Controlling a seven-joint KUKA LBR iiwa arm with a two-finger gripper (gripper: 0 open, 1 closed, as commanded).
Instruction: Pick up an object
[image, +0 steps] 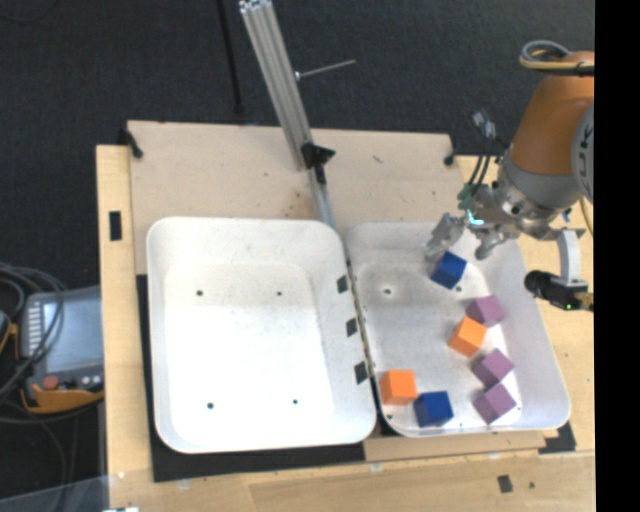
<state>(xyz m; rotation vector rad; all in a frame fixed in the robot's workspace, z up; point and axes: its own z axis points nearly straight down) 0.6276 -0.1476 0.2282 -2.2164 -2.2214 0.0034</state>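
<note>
1. In the right bin (400, 250), upper part, my end effector (466, 238) hangs with fingers spread apart, gripping nothing.
2. Target: blue cube (449, 270), just below the fingertips, tilted, apart from the purple cube (487, 310) and orange cube (467, 336).
3. To do it well: centre over the cube, match its tilt, drop straight, clamp on flat faces.
4. Arm reaches in from the right, wrist angled down-left over the bin.
</note>
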